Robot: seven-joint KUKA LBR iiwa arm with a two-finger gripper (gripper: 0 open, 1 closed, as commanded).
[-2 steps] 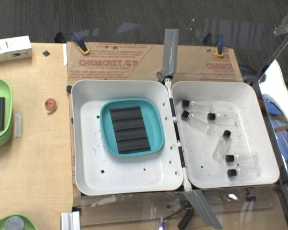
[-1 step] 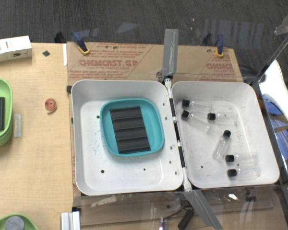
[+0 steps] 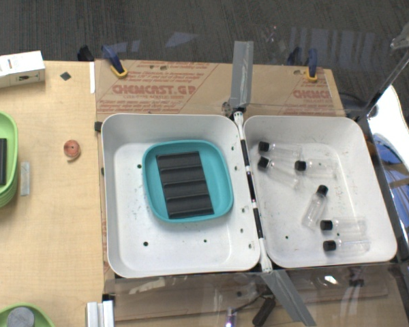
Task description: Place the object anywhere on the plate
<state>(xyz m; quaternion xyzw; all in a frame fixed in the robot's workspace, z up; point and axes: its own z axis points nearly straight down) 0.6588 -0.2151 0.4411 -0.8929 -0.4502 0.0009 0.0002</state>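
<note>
A wooden bench (image 3: 48, 251) fills the left of the camera view, with a sheet of printed brown cardboard (image 3: 163, 87) lying behind and under two shallow white bins. The left bin (image 3: 123, 244) holds a teal plate (image 3: 152, 165), roughly square with rounded corners, sitting a little towards the back of the bin. On the plate lies a dark ridged block (image 3: 184, 184), made of several black bars side by side, covering most of the plate's middle.

The right bin (image 3: 358, 148) touches the left one along a shared central edge. In it lie the task's objects: several clear vials with black caps (image 3: 315, 206), scattered on their sides. Two lie near the back left corner, one (image 3: 300, 165) near the middle, one slanted lower down, and two near the front right corner (image 3: 329, 246). Their transparent bodies are hard to pick out against the white floor; the caps are what stand out. All are well apart from the plate, separated from it by the two bin walls.

The pincer's state cannot be told here.

Smaller things sit around the bench: a green tray (image 3: 0, 142) at the left edge with a dark item in it, a white box (image 3: 13, 68) at the back left, clamps (image 3: 114, 61) on the cardboard's rear edge, and a small reddish disc (image 3: 71, 148) left of the bins.
</note>
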